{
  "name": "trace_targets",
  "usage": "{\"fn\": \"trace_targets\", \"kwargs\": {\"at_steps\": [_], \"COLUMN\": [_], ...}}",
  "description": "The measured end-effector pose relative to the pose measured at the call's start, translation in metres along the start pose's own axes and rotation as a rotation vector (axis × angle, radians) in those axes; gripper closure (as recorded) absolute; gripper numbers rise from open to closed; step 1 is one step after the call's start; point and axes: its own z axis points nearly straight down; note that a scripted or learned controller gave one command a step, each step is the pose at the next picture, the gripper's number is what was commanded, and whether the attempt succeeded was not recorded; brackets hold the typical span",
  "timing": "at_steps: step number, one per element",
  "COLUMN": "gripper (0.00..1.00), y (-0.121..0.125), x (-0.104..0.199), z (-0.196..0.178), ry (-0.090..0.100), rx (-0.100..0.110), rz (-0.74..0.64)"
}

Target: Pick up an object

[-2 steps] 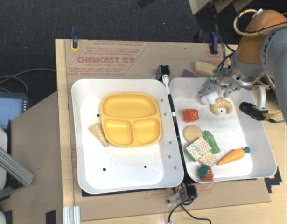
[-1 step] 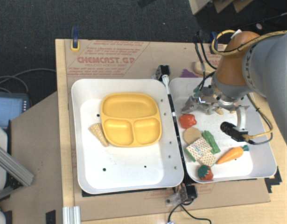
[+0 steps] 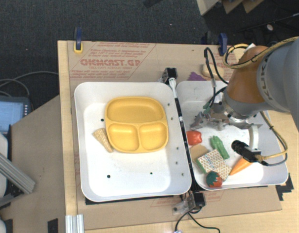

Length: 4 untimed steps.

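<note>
From above, you see the gripper (image 3: 207, 121) low in the right bin (image 3: 188, 92); whether it is released or clenched can't be told. The red toy (image 3: 194, 138) sits just below it, the green toy (image 3: 219, 147) near, lower right.

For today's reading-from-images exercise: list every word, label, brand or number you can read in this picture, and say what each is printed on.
"CHEMCAST GP": large red letters on the brown paper-faced sheet lying under the two shallow white bins, above the left one.
Rows of smaller red print above and below that name on the same sheet: too small and blurred to read.
Nothing readable on the yellow divided plastic plate, the bins or the toy food.
</note>
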Motion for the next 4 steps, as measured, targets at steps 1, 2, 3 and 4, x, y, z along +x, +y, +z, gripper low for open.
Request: {"fn": "trace_targets", "kwargs": {"at_steps": [1, 2, 3, 4], "gripper": [0.0, 0.0, 0.0, 0.0], "y": [-0.019, 0.026, -0.046, -0.101], "x": [-0.004, -0.007, -0.083, -0.02], "z": [0.0, -0.001, 0.0, 0.001], "ry": [-0.001, -0.004, -0.004, 0.001], "rx": [-0.001, -0.01, 0.002, -0.001], "rz": [0.0, -0.003, 0.008, -0.003]}}
